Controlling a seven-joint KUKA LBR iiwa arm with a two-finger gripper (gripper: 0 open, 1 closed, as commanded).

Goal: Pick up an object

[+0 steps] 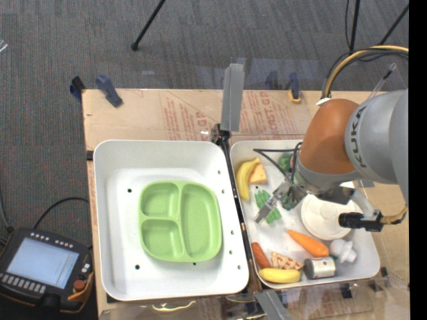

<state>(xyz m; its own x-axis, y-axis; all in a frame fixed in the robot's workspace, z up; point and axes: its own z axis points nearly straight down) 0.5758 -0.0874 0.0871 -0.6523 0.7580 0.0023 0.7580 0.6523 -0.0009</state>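
Where smooth plastic food [308, 243] lies, a metal pincer [268, 210] hovers.

The arm [373, 139] runs off the right of the frame and hides the right bin's [370, 262] upper right corner. A green item [285, 161] there is half covered. The claw's [267, 211] fingers are too small to judge.

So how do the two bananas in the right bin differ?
The upper banana lies near the bin's back left corner, running front to back and curved; the lower banana lies along the front wall, running side to side and nearly straight. The upper one sits beside a tan wedge; the lower one sits between a pizza slice and the bin's front rim. Both are yellow and lie in the right bin.
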